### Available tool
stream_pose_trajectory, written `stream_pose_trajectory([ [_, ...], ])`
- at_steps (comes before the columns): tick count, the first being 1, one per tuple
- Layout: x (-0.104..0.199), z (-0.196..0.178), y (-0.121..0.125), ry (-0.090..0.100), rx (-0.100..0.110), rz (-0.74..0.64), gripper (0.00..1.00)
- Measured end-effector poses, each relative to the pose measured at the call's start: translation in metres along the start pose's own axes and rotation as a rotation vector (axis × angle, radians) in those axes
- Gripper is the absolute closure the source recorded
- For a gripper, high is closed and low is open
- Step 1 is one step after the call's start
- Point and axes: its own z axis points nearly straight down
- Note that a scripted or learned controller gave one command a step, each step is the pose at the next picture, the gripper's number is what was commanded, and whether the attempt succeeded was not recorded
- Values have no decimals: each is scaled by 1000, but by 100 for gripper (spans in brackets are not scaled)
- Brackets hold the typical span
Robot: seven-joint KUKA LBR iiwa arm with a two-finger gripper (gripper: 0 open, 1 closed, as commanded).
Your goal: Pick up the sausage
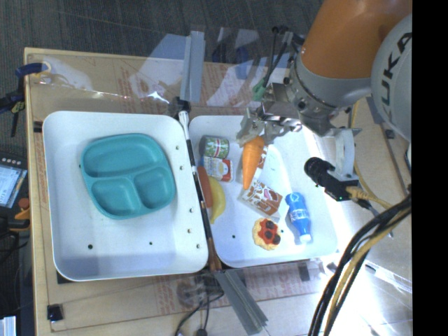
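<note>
Sausage, slim reddish cylinder, lies along the right bin's left wall.

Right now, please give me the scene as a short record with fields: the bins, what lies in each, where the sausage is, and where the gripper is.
left bin: holds a teal tray with three compartments
right bin: holds sausage, banana, can, carrot, carton, bottle, pizza
sausage: at the right bin's left wall, lying lengthwise along it
banana: touching the sausage's right side
can: near the bin's far left corner
carrot: just below the gripper
gripper: over the right bin's far edge, above the carrot, apart from the sausage
</note>
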Motion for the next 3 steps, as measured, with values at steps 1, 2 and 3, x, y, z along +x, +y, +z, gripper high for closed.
stream_pose_trajectory([
  [1, -161, -54, -20, 1, 2, -98, 100],
  [2, -99, -4, -43, 0, 7, 274, 100],
  [3, -97, -12, -43, -1, 12, 266, 100],
])
